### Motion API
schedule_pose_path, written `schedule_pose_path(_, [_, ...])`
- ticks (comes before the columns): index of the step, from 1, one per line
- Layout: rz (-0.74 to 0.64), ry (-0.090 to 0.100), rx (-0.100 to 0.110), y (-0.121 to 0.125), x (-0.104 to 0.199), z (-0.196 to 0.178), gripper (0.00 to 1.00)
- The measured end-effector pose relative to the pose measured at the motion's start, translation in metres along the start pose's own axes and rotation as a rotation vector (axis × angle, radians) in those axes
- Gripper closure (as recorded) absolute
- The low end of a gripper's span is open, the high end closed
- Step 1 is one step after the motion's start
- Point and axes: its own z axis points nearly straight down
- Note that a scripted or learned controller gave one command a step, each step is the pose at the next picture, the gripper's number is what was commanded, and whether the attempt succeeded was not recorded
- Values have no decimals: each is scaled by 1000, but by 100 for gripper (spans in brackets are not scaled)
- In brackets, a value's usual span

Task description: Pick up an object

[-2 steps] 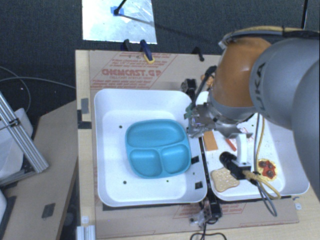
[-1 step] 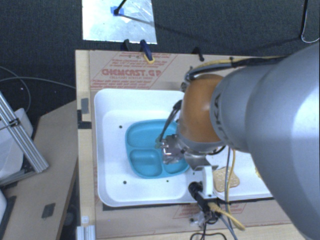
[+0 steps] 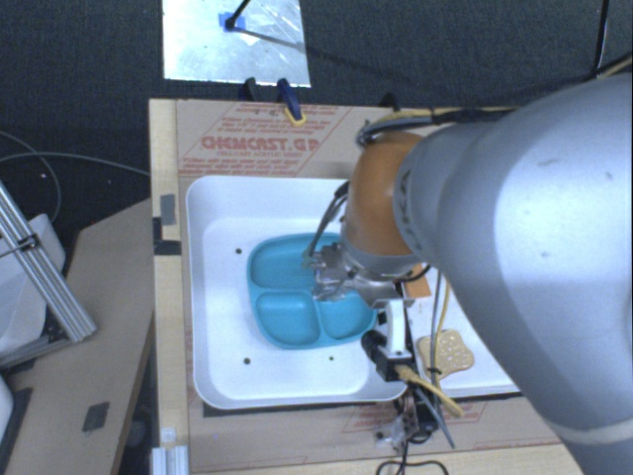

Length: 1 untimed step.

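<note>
A blue divided plate (image 3: 289, 297) lies in the left white bin (image 3: 223, 265), toward its right side. My arm reaches in from the right, its orange band (image 3: 381, 201) and grey wrist hanging over the plate's right edge. The gripper (image 3: 331, 283) points down at the plate's right compartments, and the wrist hides its tips. A tan, cracker-like object (image 3: 447, 352) lies in the right bin, just beside the arm.
The left bin stands on a cardboard sheet (image 3: 259, 139) with red lettering. A shiny metal plate (image 3: 235, 26) lies at the back. Cables and a clamp (image 3: 410, 394) hang near the bins' front edge. An aluminium frame (image 3: 40, 265) stands at the left.
</note>
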Motion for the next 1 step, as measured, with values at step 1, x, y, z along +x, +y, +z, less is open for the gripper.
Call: schedule_pose_path(1, [-2,5,-25,46,2,5,100])
